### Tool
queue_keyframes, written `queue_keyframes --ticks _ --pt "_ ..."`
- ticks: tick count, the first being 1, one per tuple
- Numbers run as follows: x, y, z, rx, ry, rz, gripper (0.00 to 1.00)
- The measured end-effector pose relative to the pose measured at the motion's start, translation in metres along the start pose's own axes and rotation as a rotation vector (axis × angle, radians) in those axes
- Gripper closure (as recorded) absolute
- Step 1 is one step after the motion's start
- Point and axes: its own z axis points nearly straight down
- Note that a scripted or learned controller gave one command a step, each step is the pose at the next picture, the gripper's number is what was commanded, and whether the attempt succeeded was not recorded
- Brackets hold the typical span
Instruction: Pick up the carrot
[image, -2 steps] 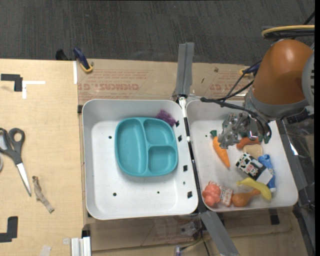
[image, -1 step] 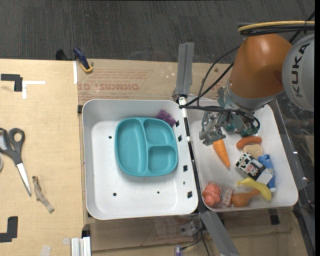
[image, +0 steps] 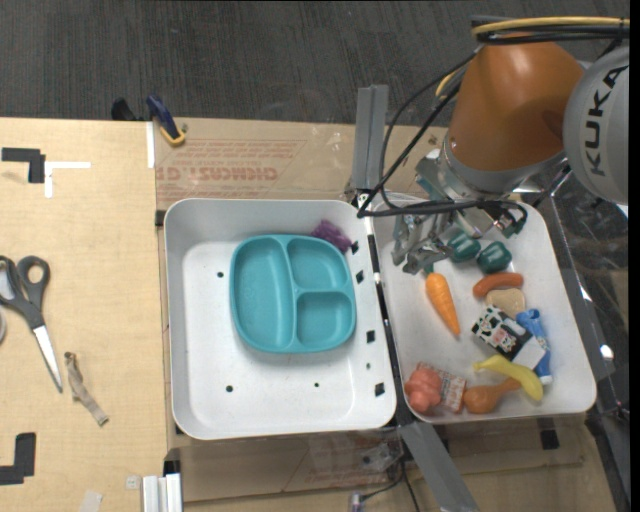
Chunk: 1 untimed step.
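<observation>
A pale wooden bench (image: 80, 330) sits on a dark carpeted floor and carries two shallow white bins side by side, with a sheet of brown cardboard (image: 250, 160) under their far edges. Taking the carrot (image: 442, 302) as the landmark: it lies on the floor of the right bin (image: 570, 300), pointed end toward the near rim. Just above its blunt end hangs the gripper (image: 420, 250), below the arm's orange band (image: 515, 95); how its fingers stand I cannot tell. Right of the carrot lie a sausage (image: 497, 285), a black-and-white cow toy (image: 498, 333) and a yellow banana (image: 515, 377). Below it sit pinkish food toys (image: 430, 388). Left of it the left bin (image: 190, 330) holds a teal divided plate (image: 295, 293). Far left of the carrot, scissors (image: 33, 315) rest on the bench
</observation>
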Motion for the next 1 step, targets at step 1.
queue_keyframes --ticks 1 --pt "0.0968 0.0061 0.0134 -0.002 0.004 -0.176 1.0"
